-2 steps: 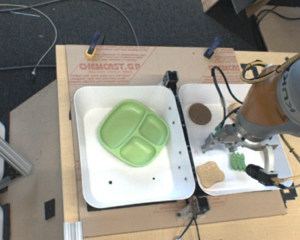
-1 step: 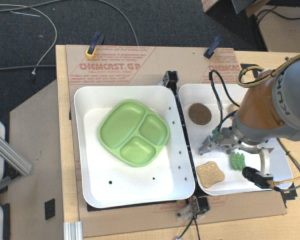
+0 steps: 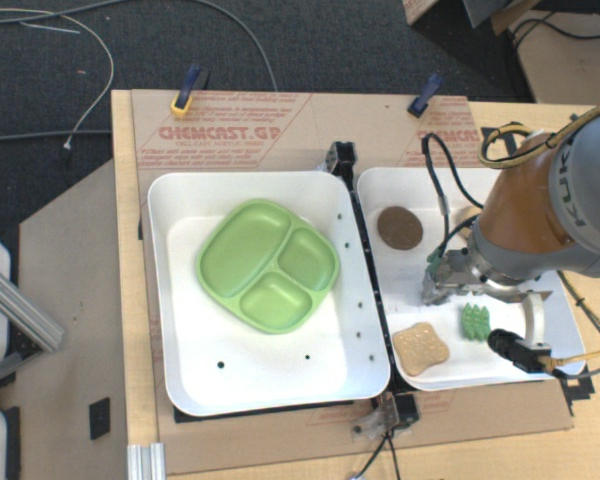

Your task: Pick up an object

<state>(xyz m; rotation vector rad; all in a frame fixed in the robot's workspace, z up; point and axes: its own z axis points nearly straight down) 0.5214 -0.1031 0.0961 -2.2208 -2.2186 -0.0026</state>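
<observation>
Red lettering reading "CHEMCAST GP" runs across the brown board [image 3: 280, 118] covering the counter, over dark carpet [image 3: 60, 78] strung with grey cables. The arm [image 3: 540, 208] bends in over the right bin [image 3: 405, 180], wrist pointing down, fingers [image 3: 442, 290] low above the bin floor; how far open they stand, I cannot tell. The green divided plate [image 3: 268, 264] lies well left of the fingers in the left bin [image 3: 170, 298]. The brown disc [image 3: 400, 227] is just up-left, the tan piece [image 3: 420, 347] just below, the small green piece [image 3: 475, 322] just beside them.
</observation>
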